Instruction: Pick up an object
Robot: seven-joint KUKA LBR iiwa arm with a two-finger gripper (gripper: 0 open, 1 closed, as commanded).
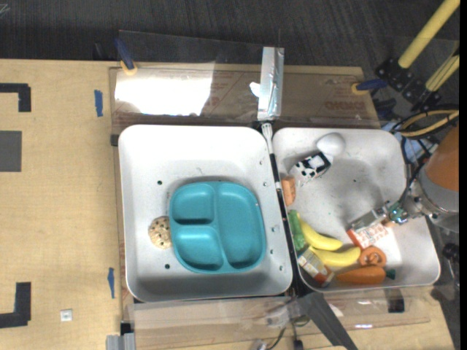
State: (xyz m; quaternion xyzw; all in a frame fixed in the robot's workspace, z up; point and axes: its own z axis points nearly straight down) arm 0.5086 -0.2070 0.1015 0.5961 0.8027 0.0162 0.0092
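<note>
White plastic bins sit side by side on the bench. The left bin (139,146) holds a teal divided plate (217,226) with a cookie (159,232) touching its left rim. The right bin (365,162) holds a loose clutter of small items. The arm (438,195), with its orange band (446,159) at the right edge, reaches into the right bin, and the gripper (387,216) sits low over the near right part of the floor. Whether it is spread or closed cannot be told at this size, and nothing is seen held in it. Just beside the gripper lies a red-and-white packet (373,236), the likeliest object for the pick. It lies flat, apart from the bin wall. Its lower edge is close to a banana (328,240) and a carrot (361,274), which crowd the front corner. A black-and-white toy (312,165) lies well apart near the far side. The packet is probably light and thin, of stiff card or film, and somewhat slick. A flat-lying sheet gives little to pinch, so a grip across its narrow width at a raised edge seems best. The likely fault is sliding off it. The banana, rounded and firm, would offer a surer hold across its middle.
</note>
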